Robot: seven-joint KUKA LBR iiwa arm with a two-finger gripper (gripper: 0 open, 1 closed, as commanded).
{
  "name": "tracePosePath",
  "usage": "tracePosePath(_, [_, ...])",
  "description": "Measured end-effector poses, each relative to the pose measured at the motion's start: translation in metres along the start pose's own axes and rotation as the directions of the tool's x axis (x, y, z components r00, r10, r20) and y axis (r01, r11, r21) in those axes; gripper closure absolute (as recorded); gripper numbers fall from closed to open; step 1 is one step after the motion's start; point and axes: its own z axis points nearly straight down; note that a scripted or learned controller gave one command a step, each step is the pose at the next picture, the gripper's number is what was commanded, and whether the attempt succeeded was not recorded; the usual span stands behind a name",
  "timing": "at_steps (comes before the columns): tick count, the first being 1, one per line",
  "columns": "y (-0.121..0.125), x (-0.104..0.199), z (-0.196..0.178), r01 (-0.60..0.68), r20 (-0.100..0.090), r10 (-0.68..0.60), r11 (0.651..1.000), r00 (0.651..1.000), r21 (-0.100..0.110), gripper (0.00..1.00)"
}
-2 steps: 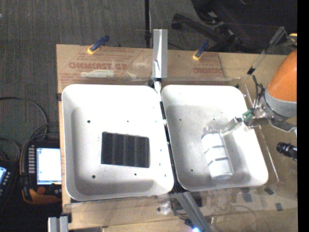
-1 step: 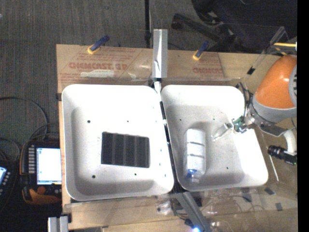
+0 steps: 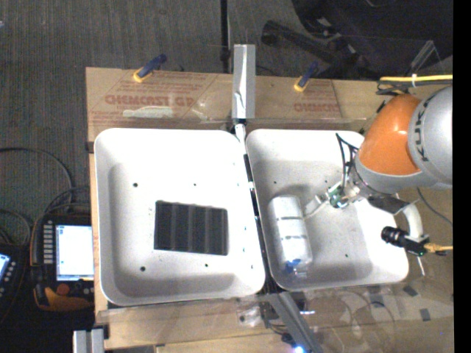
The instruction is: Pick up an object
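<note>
Reaching in from the right edge of the frame, arm (image 3: 412,145) bends over the right bin (image 3: 383,271), orange band uppermost. Gripper (image 3: 338,195) sits mid-bin; cannot tell its state. Clear plastic bottle (image 3: 290,234) lies along that bin's left side, apart from gripper. Dark ridged tray (image 3: 191,228) lies in left bin (image 3: 118,160)

Arm (image 3: 423,142): grey, with orange band above the wrist, entering from the right edge and angled down-left. Pincer (image 3: 337,197): small, at the arm's lower-left end, tip pointing left.
</note>
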Motion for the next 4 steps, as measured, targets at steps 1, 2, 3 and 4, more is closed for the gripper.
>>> tracePosePath(1, [0.028, 0.026, -0.003, -0.005, 0.02, 0.005, 1.0, 1.0, -0.005, 0.0])
tracePosePath(2, [0.046, 0.012, -0.082, -0.146, -0.007, 0.146, 0.989, 0.989, 0.012, 0.0])
tracePosePath(3, [0.007, 0.011, -0.084, -0.212, -0.007, 0.212, 0.977, 0.977, 0.012, 0.0])
tracePosePath(4, [0.029, -0.025, -0.044, -0.227, -0.006, 0.227, 0.974, 0.974, 0.014, 0.0])
